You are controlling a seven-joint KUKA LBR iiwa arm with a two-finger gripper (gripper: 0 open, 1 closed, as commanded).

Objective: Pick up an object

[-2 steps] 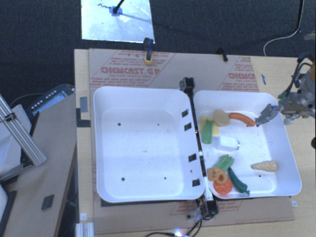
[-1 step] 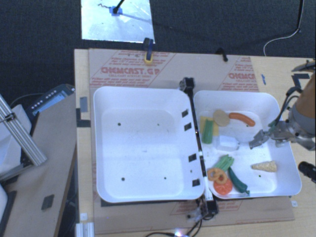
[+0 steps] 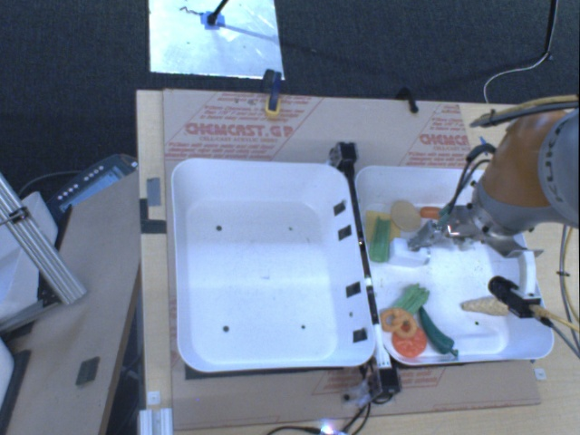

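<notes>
Toy veg (image 3: 410, 299) in rt bin (image 3: 517, 341); left bin (image 3: 263, 181) bare.

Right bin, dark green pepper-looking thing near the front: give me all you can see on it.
The dark green pepper is a slim, slightly curved, glossy piece, plastic by its look. It lies flat on the floor of the right bin near the front edge, running diagonally. Its upper end sits by the light green bundle; the red and orange pieces lie close on its left, contact unclear. The gripper is well away from it.
</notes>
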